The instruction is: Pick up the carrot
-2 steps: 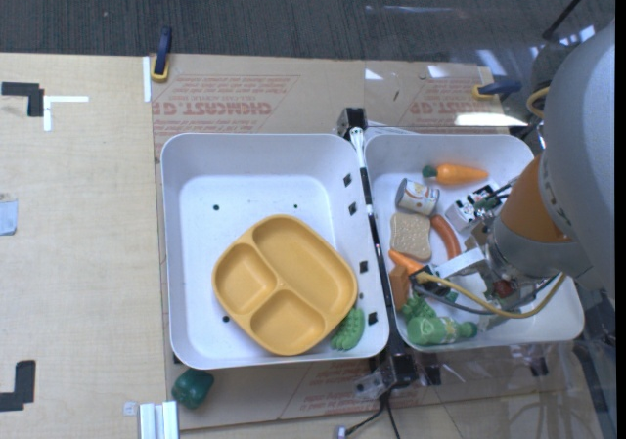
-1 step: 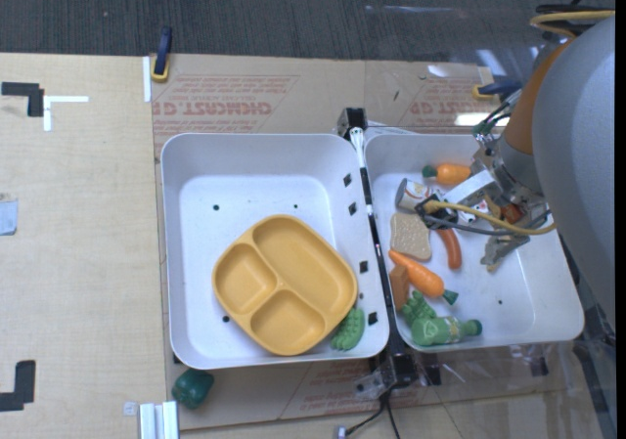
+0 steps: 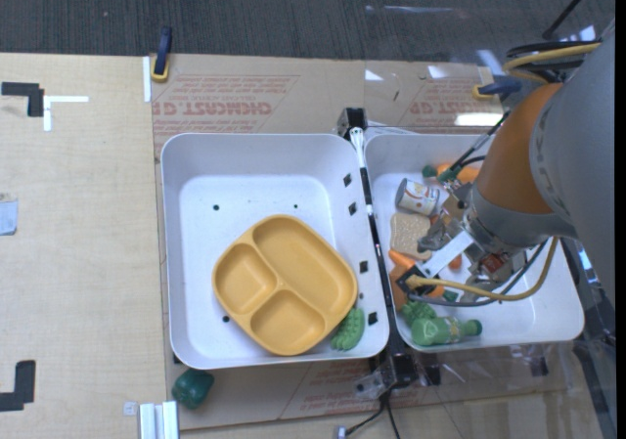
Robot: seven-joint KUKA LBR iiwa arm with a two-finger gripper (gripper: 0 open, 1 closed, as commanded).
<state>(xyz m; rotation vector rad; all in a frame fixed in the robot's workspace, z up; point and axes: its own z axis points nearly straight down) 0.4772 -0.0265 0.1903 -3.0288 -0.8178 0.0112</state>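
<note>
Orange and slim, the carrot (image 3: 402,258) lies in the right bin (image 3: 558,315), close to its left wall, its long axis slanting from upper left to lower right; which end is the tip cannot be told. The claw (image 3: 442,240) hangs just beside it, partly over it, and whether it is apart or together cannot be told. A slice of bread (image 3: 407,230) and a can (image 3: 419,197) sit above the carrot, green vegetables (image 3: 435,327) below. A yellow divided plate (image 3: 284,283) fills the left bin (image 3: 191,193).
</note>
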